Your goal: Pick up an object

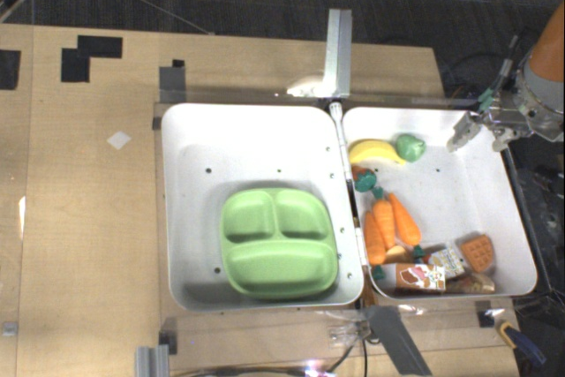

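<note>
Half-hidden arm (543,71) at right bin's (459,190) far corner; end effector (481,126) blurred, its finger state unclear.

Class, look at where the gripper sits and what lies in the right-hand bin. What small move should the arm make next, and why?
Probably slide the gripper left toward the green object. The gripper hangs over the right bin's top right corner with nothing under it, and that object lies nearest, beside the banana.

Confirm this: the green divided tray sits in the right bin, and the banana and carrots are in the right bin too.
One thing is wrong. The camera view shows the green divided tray in the left bin, not the right. The banana and carrots are indeed in the right bin.
</note>
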Available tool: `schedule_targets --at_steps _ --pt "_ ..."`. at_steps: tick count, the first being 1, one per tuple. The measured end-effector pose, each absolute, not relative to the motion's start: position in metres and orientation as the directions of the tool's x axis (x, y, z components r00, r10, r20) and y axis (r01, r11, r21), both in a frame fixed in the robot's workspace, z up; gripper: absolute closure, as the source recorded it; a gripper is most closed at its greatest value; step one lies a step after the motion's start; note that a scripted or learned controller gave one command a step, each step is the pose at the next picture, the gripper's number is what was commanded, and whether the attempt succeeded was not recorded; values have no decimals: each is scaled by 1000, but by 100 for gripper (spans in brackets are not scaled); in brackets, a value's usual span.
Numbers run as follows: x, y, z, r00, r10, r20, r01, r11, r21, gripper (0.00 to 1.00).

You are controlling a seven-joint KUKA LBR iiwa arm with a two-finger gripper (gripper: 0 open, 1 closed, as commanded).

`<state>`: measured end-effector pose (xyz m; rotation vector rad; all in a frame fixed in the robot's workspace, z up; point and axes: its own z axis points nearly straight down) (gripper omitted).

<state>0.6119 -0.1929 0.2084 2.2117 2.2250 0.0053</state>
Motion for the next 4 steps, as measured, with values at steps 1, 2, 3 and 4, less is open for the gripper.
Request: schedule_targets --at_steps 1,2,3,4 --pt "637 -139 96 -155 988 -2 988 155 8 0" --pt "641 -136 90 -495 869 -8 869 495 12 0" --pt "669 -100 90 -315 949 -8 949 315 -2 0" --pt "670 -99 103 -320 947 -6 947 320 -3 100"
